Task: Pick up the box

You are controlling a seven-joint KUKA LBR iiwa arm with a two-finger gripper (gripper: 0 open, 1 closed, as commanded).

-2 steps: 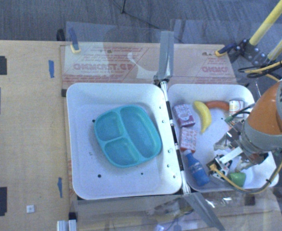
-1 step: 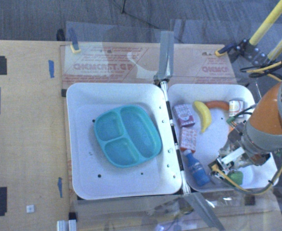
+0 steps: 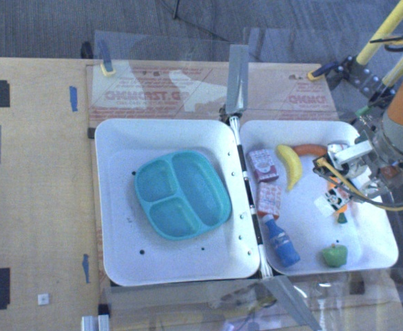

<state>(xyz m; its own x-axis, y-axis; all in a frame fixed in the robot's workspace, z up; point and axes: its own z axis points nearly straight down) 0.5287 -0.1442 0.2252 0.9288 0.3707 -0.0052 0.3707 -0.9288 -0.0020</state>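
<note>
Two small pink-and-white boxes lie along the left side of the right bin (image 3: 377,236). One box (image 3: 262,164) sits nearer the back, and the other box (image 3: 269,199) lies just in front of it. My gripper (image 3: 337,198) hangs over the right half of that bin, well to the right of both boxes and apart from them. Cables and orange parts crowd around its tip. Neither box is touched by the arm.
A yellow banana (image 3: 291,165) and an orange carrot (image 3: 310,149) lie between the boxes and the gripper. A blue bottle (image 3: 282,242) and a green fruit (image 3: 334,255) sit near the front. The left bin (image 3: 111,205) holds a teal divided plate (image 3: 182,194).
</note>
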